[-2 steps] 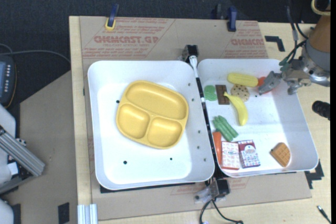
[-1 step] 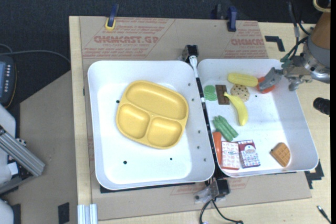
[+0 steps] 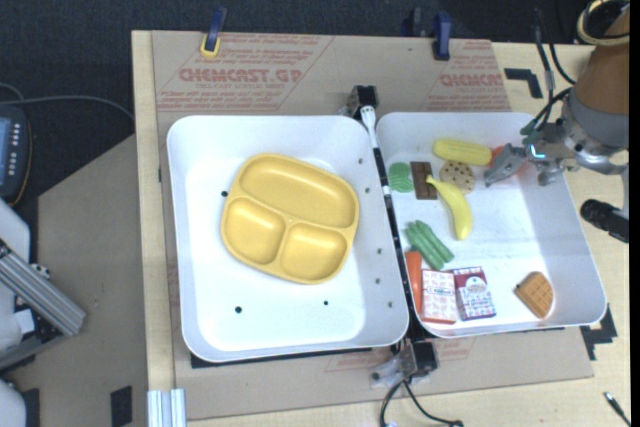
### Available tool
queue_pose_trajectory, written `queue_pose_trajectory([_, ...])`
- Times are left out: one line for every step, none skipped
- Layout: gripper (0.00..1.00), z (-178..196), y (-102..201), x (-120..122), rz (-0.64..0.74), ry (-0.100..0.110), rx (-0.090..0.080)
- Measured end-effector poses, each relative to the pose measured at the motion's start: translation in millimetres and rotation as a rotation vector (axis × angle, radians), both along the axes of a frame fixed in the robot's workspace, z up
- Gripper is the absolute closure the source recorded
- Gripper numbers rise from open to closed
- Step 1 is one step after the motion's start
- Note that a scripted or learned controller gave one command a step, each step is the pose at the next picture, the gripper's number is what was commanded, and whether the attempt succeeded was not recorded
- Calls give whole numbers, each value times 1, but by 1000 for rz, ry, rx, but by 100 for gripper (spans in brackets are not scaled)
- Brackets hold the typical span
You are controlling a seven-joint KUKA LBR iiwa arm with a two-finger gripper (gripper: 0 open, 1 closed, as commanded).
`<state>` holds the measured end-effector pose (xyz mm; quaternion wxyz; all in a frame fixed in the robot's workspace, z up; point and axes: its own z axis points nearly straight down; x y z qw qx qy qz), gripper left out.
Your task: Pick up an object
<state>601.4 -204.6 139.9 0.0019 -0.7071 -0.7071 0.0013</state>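
Note:
The right bin point(image 3: 560, 255) holds several toy foods: a corn cob point(image 3: 462, 151), a cookie point(image 3: 458, 174), a banana point(image 3: 456, 207), a green round piece point(image 3: 401, 177), a brown bar point(image 3: 423, 180), green beans point(image 3: 430, 243), a carrot point(image 3: 415, 275), a red-and-white packet point(image 3: 456, 295) and a waffle piece point(image 3: 535, 294). My gripper point(image 3: 522, 163) hangs over the bin's upper right part, to the right of the corn cob and cookie. I see nothing between its fingers.
The left bin point(image 3: 200, 295) holds a yellow divided plate point(image 3: 290, 217). A black clip point(image 3: 364, 101) sits where the bins meet at the back. Clamps point(image 3: 212, 37) hold the cardboard sheet. The arm point(image 3: 600, 95) enters from the right.

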Motion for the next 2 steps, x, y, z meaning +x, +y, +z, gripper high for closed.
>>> queue_pose_trajectory([0,-53,1,-1,0,1,1])
queue_pose_trajectory([100,-39,1,1,0,-7,-1])
